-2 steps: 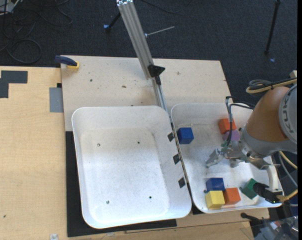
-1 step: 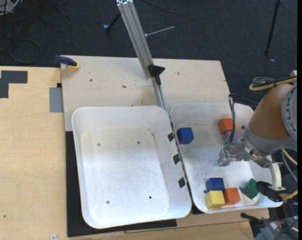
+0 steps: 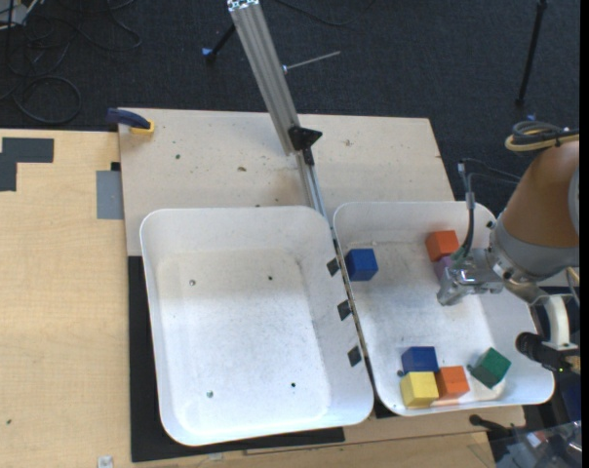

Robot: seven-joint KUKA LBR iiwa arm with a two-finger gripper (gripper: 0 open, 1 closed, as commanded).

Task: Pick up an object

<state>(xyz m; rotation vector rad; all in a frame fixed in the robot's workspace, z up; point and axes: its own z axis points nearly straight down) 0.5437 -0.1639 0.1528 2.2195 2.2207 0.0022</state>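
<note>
Six small blocks lie in the right bin [image 3: 529, 398]. Nearest the gripper [image 3: 454, 287] sits an orange block [image 3: 441, 245], just beside it near the far wall; it looks light, rigid and smooth, best pinched across two flat opposite faces. Counted: two orange, two blue, one yellow, one green. Whether the gripper is spread or closed cannot be told.

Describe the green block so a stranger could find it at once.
Look in the right-hand white bin, at its near right corner. A cluster of blocks sits there: blue, yellow, orange. The green block is the rightmost, tilted, and the sole green one.
</note>
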